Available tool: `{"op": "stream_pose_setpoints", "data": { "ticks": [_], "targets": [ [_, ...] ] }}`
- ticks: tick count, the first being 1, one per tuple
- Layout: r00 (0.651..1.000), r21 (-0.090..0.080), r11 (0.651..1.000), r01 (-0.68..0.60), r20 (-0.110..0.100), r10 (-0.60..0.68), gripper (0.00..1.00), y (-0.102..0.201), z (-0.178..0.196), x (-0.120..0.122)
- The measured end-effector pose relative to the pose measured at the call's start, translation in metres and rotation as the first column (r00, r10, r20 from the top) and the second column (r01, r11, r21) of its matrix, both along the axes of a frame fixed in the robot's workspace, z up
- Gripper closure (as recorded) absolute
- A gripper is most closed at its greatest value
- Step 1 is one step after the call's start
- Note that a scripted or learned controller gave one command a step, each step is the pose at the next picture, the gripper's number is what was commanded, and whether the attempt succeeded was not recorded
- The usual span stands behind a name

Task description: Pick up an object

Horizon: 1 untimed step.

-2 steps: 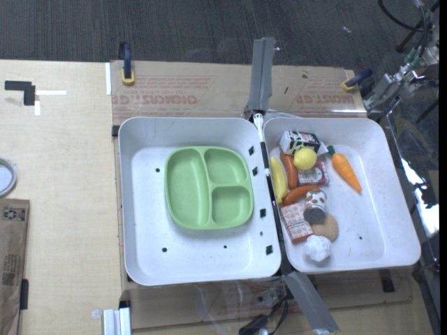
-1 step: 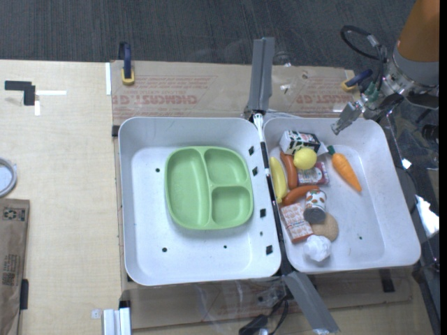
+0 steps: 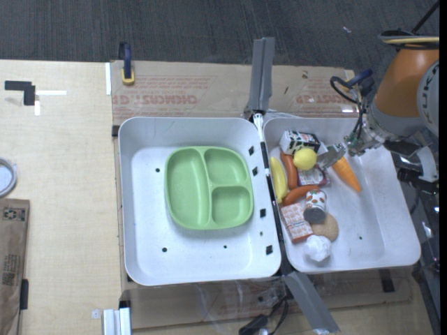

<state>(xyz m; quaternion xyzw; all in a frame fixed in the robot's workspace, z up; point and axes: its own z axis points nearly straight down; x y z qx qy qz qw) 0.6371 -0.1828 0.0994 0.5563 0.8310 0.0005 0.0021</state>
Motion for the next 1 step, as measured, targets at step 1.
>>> {"op": "stream_pose_setpoints", "data": {
  "ticks": [1],
  "targets": [
    [1.0,0.0,1.0,0.003,0.002,-0.003,1.0,-0.0007,0.0101,0.0006]
  ]
}}
